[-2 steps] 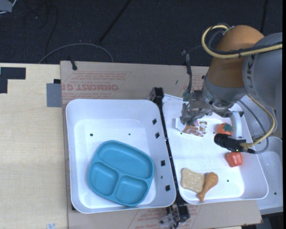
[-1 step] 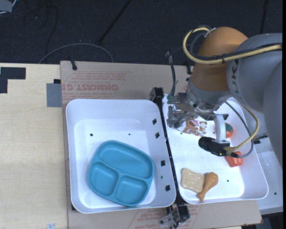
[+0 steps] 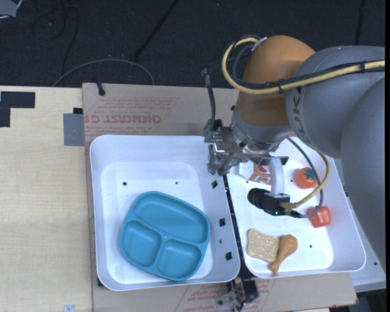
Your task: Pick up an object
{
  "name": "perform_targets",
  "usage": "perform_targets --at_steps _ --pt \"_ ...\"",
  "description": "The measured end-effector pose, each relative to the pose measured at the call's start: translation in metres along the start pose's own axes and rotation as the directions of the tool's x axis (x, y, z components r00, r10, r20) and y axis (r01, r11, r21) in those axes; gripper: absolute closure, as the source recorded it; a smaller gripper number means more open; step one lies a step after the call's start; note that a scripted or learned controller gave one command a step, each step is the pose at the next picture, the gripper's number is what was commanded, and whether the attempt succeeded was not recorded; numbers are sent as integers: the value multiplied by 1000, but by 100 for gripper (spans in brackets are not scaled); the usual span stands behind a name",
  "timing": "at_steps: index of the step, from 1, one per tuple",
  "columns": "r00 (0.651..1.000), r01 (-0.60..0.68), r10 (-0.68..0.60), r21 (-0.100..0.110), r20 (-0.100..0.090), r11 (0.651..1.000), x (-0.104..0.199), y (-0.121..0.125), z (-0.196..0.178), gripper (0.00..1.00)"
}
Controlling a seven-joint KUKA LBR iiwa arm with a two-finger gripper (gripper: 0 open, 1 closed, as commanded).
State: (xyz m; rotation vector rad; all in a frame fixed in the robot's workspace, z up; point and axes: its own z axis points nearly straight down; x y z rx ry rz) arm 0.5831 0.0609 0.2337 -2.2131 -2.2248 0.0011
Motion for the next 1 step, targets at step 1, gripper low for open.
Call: perform_targets --at_steps 1 --pt "1000 0 0 0 1 1000 46 13 1 100"
